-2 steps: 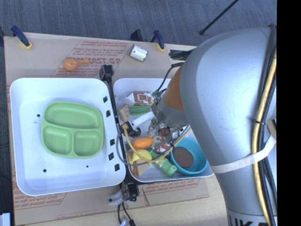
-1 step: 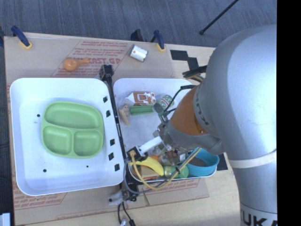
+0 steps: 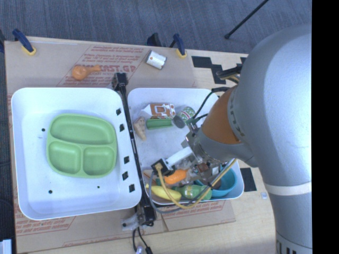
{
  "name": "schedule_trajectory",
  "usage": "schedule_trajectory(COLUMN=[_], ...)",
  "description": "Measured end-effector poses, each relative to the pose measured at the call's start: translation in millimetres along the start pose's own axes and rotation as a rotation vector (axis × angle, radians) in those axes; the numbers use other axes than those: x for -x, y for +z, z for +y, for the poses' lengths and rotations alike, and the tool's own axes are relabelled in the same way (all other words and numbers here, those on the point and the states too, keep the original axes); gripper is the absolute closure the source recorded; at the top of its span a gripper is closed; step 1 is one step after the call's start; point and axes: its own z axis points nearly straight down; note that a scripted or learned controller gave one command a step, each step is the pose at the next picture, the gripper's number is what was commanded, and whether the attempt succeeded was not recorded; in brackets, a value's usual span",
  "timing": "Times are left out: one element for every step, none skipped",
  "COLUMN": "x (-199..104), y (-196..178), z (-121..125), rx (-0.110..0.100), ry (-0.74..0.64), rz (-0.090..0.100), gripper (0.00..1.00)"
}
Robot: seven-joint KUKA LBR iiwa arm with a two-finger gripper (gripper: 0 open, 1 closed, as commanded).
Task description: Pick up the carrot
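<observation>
Camera view: single fixed camera, mounted above the tabletop (image 3: 106, 57), looking down at a slant. Range: moderate; both white bins fit within frame, left bin (image 3: 26, 142) and right bin (image 3: 159, 97) side by side, with grey carpet (image 3: 132, 9) along the top edge. Arm (image 3: 275, 115) enters from the right, close to the lens, overlapping the right bin's far side.

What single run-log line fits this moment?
arm: over right bin | gripper: at carrot | grasp: unclear | yellow item: beside carrot
</observation>
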Motion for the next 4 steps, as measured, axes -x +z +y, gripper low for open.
schedule_trajectory(x=[-8.1, -20.6, -101.0, -151.3], y=[-3.8, 38.8, 42.4, -61.2], z=[0.2, -3.5, 23.2, 5.5], rx=[0.011, 0.013, 0.003, 0.003], ry=[-0.007, 0.03, 0.012, 0.05], rz=[0.022, 0.021, -0.005, 0.002], gripper=[0.0, 0.0, 0.0, 0.0])
